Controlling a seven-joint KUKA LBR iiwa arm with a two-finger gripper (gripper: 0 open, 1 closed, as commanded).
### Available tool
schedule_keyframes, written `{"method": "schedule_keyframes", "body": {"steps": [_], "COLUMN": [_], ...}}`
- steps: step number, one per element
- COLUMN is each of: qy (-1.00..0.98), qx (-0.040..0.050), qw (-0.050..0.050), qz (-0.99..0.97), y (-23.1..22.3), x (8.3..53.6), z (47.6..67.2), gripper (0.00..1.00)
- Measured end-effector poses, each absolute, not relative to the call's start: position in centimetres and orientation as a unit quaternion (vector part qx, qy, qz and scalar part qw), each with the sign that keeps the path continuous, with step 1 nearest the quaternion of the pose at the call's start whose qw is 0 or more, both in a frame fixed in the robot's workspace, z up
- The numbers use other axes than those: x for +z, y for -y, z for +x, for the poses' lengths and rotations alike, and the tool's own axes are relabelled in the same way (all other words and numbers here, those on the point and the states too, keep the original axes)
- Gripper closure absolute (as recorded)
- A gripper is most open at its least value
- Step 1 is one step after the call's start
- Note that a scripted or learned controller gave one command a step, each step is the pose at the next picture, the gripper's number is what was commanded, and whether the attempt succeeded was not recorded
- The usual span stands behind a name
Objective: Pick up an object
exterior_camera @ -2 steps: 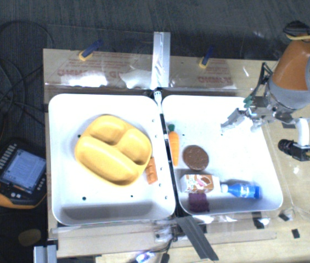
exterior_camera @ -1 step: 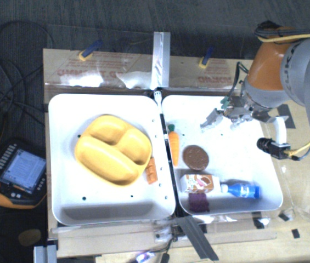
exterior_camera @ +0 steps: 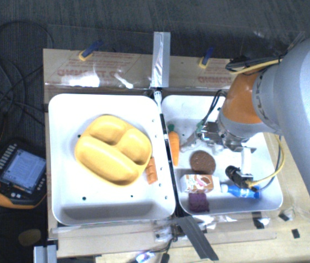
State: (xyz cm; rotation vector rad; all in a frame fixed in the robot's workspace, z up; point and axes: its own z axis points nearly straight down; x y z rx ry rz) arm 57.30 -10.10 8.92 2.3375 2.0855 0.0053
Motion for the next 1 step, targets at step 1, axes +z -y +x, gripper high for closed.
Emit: {"method": "schedule_keyframes", "body": {"steps": [1], "qy": [-0.71], "qx": [0.0037], "qw": [0.007], "qz": [0.704], "y": [9.52], "x": [9.0], "z": [53.19], "gripper": [0.0]}}
